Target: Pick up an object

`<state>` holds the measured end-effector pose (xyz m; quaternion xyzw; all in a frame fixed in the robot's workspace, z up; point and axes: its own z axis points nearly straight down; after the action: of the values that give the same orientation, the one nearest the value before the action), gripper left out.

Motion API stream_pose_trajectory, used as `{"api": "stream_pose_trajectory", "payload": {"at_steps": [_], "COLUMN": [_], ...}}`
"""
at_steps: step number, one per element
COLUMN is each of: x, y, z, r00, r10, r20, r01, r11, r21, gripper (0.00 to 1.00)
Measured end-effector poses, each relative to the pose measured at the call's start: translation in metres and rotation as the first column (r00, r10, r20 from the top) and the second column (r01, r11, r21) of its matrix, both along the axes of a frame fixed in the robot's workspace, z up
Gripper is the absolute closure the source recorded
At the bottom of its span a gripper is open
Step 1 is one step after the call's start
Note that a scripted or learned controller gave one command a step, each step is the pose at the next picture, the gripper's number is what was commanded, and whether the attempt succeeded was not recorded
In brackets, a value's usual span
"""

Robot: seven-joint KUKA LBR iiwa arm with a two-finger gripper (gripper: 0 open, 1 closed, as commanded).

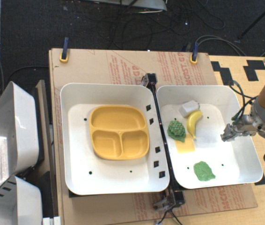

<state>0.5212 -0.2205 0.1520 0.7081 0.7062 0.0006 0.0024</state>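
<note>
Left bin: shallow white plastic bin (74, 139) holding a yellow three-compartment plastic tray (119, 131); a band of bare white floor runs round the tray on all sides.
Right bin: shallow white plastic bin (245, 165) holding four items grouped in its left half; the right half of the floor is bare.
Divider: the two bins touch along a black strip (159, 135) running from the far edge to the near edge.
Objects: yellow plastic banana (194, 122), near the bin centre; small grey-white block (188, 108), touching the banana's far end; dark green knobbly piece (176, 129), just beside the banana on its left; flat pale yellow square (185, 145), just nearer than the banana; light green lumpy piece (203, 170), apart from the rest, near the front wall.
Writing: red mirrored lettering on the brown cardboard sheet (109, 67) covering the desk; not readable.
Clamps: two blue-and-yellow clamps (65, 50) on the sheet's far edge.
Arm: enters from the right, wrist over the right bin's right wall.
Tool: grey two-finger tool (228, 134) over bare floor, well apart from the banana; nothing is between its fingers; how far they are open cannot be told.
</note>
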Motion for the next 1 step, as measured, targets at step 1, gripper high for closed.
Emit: {"api": "stream_pose_trajectory", "payload": {"at_steps": [1], "x": [-0.0087], "y": [0.0007], "z": [0.0561], "r00": [1.000], "r10": [0.004], "r20": [0.001], "r01": [-0.004], "r11": [1.000], "r21": [0.000], "gripper": [1.00]}}
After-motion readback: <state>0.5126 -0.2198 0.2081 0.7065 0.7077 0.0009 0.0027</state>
